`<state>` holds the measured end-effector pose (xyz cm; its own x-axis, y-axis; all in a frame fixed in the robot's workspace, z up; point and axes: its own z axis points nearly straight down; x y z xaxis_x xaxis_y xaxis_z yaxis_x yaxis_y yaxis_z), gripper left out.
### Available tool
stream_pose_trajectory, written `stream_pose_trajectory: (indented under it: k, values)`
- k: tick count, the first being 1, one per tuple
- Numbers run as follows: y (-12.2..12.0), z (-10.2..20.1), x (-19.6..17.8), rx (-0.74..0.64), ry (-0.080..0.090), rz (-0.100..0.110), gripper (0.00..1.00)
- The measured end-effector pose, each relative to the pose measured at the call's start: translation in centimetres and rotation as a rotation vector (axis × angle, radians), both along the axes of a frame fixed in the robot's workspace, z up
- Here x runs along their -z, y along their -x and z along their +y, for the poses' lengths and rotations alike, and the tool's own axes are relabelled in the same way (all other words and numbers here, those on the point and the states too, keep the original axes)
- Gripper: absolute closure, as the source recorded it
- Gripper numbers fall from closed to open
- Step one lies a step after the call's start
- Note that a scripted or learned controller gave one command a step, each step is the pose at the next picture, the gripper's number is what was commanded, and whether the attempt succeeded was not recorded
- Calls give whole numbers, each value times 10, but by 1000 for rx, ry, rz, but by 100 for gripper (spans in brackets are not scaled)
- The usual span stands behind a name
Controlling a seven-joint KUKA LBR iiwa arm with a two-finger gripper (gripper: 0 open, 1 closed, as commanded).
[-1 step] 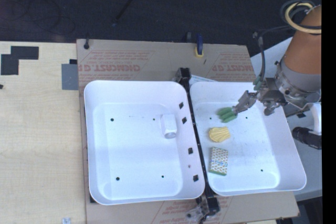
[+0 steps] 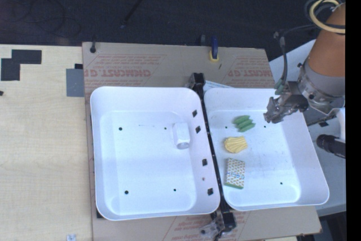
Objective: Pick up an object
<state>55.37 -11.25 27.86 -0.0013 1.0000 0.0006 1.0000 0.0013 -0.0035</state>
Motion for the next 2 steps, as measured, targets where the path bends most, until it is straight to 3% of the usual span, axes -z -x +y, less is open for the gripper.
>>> stream_pose_trajectory:
  k: [1, 2]
  values:
    - [43, -108, 18, 12, 3, 3, 100]
    - [79, -102, -79, 3, 3, -9, 100]
